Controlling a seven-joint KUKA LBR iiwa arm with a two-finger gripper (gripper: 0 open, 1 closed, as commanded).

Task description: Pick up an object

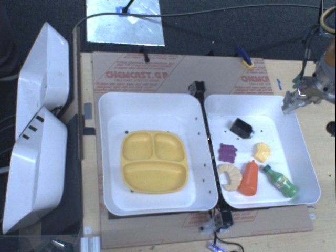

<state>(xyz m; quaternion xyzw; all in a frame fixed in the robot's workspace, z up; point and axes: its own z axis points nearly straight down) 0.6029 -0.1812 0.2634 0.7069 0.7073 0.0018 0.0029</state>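
The gripper (292,102), its state impossible to tell, hovers; the black block (241,128) lies toward eight o'clock.

This is a robotics lab or test bench, not a home or shop. Two shallow white bins (157,101) sit side by side at the centre of the frame on a sheet of brown cardboard (173,70) printed with red lettering, itself laid on a pale wooden bench (86,135). Black cables (210,12) run loose over dark carpet along the top of the frame, where a shiny metal plate (126,14) lies. Spare white bins (39,130) are propped at the left edge. The right bin holds toy food, such as a plastic croissant (230,176) and a green bottle (281,182).
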